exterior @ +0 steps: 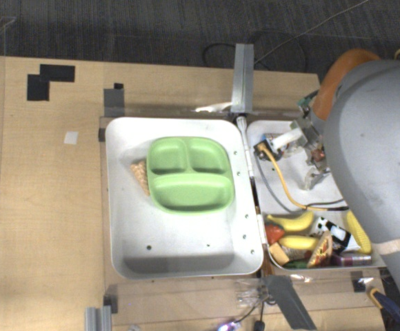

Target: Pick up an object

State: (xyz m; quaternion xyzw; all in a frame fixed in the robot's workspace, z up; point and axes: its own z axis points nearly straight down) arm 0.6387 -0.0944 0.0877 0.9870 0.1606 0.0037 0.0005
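Gripper point(314, 165) low in right bin point(286, 133), jaw state not discernible. Toys point(303, 240) heaped at bin's near end, just below gripper. Banana point(291, 222) nearest, long axis crosswise.

Robot lab: bench point(48, 185), white bins point(124, 205)

A green sectioned tray point(189, 174) is lying face up in the left bin point(127, 254), filling most of its far half. A tan, speckled piece point(140, 176) is peeking out from under the tray's left edge. Black patches point(48, 81) are sitting on the wooden bench point(41, 205), far left.
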